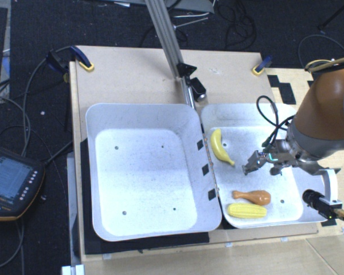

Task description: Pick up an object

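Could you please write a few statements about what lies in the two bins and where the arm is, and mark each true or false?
1. The banana lies in the right bin. True.
2. The corn cob lies in the left bin. False: it lies in the right bin, near its front edge.
3. The chicken drumstick lies just behind the corn cob. True.
4. The gripper is above the left bin. False: it is above the right bin, to the right of the banana.
5. The gripper holds the banana. False: the banana lies apart from it on the bin floor.
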Robot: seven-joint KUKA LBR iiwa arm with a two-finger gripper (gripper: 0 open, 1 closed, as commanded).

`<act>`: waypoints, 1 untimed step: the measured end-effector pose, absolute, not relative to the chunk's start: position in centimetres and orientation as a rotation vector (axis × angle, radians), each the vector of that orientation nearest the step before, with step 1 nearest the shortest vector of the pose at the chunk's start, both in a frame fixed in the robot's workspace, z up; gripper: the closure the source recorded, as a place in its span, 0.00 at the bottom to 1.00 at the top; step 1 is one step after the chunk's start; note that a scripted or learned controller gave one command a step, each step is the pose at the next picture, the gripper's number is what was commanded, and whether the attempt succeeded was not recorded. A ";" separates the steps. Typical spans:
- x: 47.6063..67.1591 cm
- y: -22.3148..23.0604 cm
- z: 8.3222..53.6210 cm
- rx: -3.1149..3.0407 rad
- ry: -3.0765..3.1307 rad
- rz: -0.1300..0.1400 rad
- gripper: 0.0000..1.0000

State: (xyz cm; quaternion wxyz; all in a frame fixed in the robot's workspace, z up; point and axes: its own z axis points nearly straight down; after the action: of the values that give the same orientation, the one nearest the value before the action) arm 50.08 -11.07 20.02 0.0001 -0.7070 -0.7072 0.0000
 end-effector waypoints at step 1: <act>50.1 -11.1 20.0 -2.221 -2.222 0.000 0.00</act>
State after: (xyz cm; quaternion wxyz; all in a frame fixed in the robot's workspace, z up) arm 50.08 -11.07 20.02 0.0001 -0.7070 -0.7072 0.0001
